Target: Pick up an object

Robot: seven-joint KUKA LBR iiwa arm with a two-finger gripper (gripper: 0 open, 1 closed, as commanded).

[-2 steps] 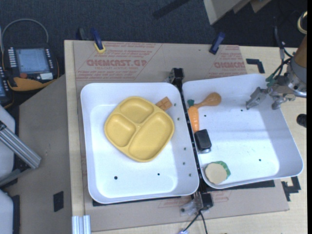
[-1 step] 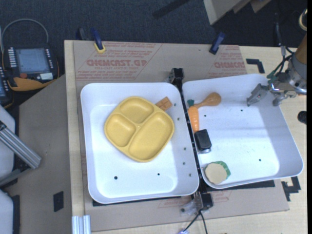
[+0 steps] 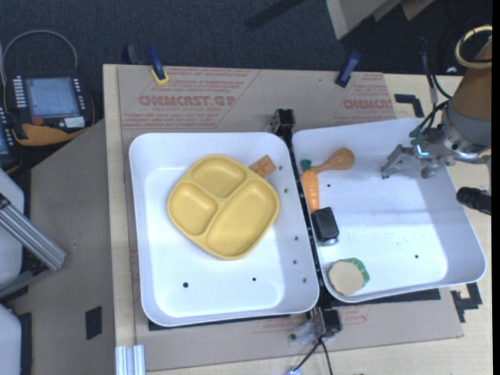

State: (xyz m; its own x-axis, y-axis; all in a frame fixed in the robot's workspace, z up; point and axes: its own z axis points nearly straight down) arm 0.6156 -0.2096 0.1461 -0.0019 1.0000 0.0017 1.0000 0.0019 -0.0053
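A: What's in your left bin (image 3: pixel 148 233)?
B: A yellow divided plate (image 3: pixel 223 206), with a small wooden block (image 3: pixel 262 165) at its far edge.
A: And your right bin (image 3: pixel 437 233)?
B: A carrot (image 3: pixel 310 188), a wooden spoon (image 3: pixel 334 161), a black block (image 3: pixel 325 225) and a round cracker-like piece (image 3: pixel 347 276) along its left side. Your gripper (image 3: pixel 410 161) hangs over the far right, nothing between its fingers

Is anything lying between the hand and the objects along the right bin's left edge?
Nothing visible. The hand sits over the right bin's far right side; bare white floor runs from it to the carrot, wooden spoon and black block.
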